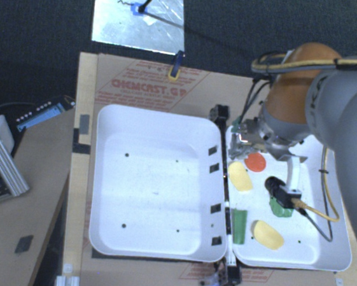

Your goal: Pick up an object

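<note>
Where the arm (350,95) comes in from the right of the camera view, its thick grey link crosses above the right bin (320,248) and the orange band (306,61) bends down toward the wrist. The gripper (241,141) hangs low over the far corner of that bin, close to the edge it shares with the left bin (107,182). Whether the gripper is open or closed cannot be told, and nothing can be seen in its hold.

Just in front of the gripper lies an orange-red round piece (256,161), and beside it, nearer the shared edge, a pale yellow oblong piece (240,177). A green block (239,225) lies lengthwise along the shared edge toward the near side. A second yellow piece (268,235) rests close to the near edge. A small green object (281,210) sits mid-bin. Both bins stand on a cardboard sheet (146,85) with red print.
</note>
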`<state>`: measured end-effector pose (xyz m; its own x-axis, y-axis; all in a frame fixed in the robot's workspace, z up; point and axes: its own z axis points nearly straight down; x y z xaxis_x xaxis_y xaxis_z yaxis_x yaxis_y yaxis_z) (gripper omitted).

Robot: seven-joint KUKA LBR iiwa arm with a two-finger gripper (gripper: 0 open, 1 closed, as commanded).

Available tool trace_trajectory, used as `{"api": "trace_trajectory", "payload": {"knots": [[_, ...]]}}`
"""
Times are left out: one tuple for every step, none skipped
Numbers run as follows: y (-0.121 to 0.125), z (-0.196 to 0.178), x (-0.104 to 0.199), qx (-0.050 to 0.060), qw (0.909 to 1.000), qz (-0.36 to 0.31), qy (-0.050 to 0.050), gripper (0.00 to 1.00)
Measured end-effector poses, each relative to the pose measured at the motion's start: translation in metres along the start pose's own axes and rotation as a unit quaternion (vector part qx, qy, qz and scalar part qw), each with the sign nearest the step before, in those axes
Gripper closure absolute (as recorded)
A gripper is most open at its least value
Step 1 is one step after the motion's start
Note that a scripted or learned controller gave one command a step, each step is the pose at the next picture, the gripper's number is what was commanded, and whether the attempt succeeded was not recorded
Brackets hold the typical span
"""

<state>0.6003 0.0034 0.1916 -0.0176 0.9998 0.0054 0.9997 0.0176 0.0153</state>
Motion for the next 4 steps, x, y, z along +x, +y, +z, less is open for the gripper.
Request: {"api": "trace_trajectory", "payload": {"knots": [[0.004,-0.145,0.02,-0.002,1.0,0.004,-0.002,1.0],[0.035,-0.152,0.043,0.005,1.0,0.006,-0.003,1.0],[0.074,-0.159,0.088,0.005,1.0,0.005,-0.002,1.0],[0.074,-0.212,0.162,0.004,1.0,0.003,-0.001,1.0]]}}
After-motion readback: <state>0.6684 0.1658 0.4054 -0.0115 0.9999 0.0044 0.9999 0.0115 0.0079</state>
